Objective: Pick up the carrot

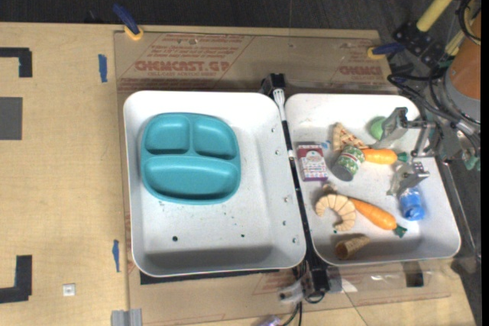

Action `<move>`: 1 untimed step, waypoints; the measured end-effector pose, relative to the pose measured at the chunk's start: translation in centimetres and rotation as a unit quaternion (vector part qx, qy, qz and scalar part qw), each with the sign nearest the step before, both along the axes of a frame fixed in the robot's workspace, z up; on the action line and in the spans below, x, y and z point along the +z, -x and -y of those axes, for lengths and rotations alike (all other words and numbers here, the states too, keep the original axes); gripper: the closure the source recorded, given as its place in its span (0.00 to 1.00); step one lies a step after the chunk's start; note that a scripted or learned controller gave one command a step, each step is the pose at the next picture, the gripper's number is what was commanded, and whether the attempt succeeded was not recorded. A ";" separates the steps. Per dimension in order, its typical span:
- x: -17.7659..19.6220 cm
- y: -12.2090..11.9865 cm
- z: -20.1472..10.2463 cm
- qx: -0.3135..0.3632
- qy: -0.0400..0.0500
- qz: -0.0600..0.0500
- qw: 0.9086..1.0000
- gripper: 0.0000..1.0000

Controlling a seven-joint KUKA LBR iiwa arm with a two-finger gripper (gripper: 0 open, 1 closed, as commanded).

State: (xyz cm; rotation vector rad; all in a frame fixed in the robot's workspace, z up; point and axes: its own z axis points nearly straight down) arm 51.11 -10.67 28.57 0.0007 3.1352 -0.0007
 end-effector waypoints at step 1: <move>-18.8 0.5 -0.4 -0.068 0.000 0.003 0.998 0.00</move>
